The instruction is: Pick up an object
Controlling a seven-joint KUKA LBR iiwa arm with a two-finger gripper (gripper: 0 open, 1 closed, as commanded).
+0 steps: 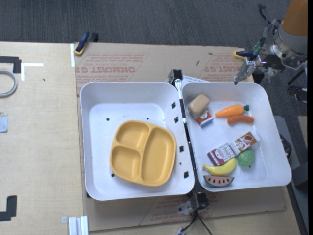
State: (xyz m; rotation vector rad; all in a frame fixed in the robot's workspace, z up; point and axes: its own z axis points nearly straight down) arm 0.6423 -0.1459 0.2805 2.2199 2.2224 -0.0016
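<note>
Camera view: yellow tray (143, 153) in left bin (93, 131).

Cardboard sheet (117, 62) bears red upside-down print, unreadable.

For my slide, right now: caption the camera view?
Hand above right bin of toy food; yellow tray in left bin.

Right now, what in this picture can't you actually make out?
- Tool: small and cluttered at the top right; open or shut is unclear.
- Arm: cut off by the top right edge.
- Snack bar: label print too small to read.
- Carton: partly covered by the bread.
</note>
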